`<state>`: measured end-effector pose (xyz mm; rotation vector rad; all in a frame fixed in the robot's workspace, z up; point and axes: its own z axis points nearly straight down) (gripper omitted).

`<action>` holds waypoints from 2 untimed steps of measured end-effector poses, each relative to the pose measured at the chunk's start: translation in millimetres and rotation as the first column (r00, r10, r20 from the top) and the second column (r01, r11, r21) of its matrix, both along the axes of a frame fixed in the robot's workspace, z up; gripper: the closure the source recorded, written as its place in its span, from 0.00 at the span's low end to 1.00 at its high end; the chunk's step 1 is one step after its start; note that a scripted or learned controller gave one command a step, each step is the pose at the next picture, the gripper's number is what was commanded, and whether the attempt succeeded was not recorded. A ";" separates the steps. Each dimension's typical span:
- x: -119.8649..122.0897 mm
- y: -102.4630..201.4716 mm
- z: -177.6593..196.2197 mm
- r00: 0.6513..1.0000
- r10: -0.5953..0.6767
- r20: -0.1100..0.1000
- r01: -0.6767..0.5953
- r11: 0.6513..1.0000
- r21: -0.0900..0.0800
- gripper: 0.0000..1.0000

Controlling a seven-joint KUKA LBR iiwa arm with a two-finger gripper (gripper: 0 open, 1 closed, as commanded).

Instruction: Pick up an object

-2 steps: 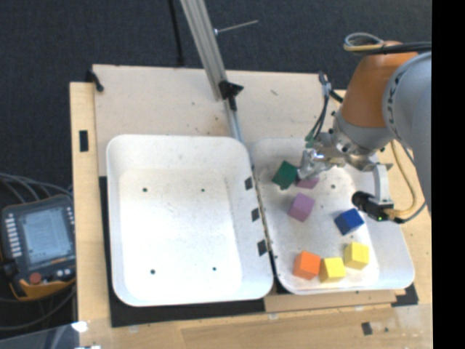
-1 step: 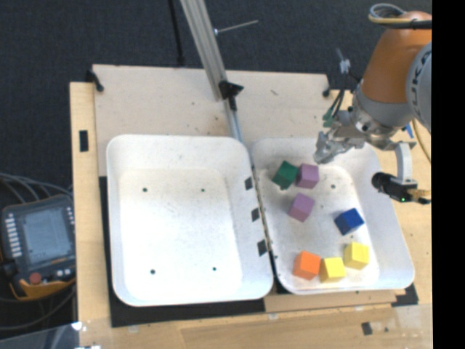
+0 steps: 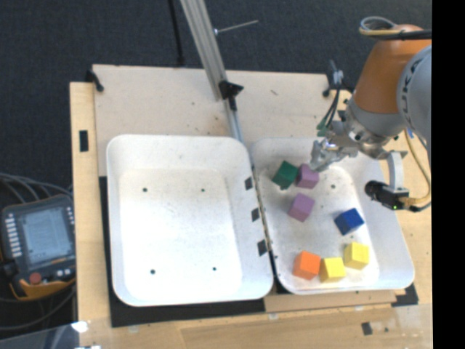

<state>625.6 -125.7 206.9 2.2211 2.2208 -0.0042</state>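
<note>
Over the right bin point(image 3: 385, 267), low at its far edge: the tool point(image 3: 322, 153), tip just above a purple cube point(image 3: 308, 177) and beside a green cube point(image 3: 285, 174), those two touching. Whether released or clenched, impossible to tell. Nearer the bin's middle, a second purple cube point(image 3: 301, 207), with a blue cube point(image 3: 349, 220) off to its right. Along the near wall, close together: orange cube point(image 3: 306, 265), two yellow cubes point(image 3: 333, 268) point(image 3: 356, 254). On the table point(image 3: 160, 100), alongside: the left bin point(image 3: 116, 195).
</note>
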 end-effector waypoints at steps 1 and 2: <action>-6.8 55.5 -2.8 1.000 0.006 0.001 -0.006 1.000 0.003 1.00; -14.0 109.0 -4.1 1.000 0.007 0.001 -0.007 1.000 0.004 1.00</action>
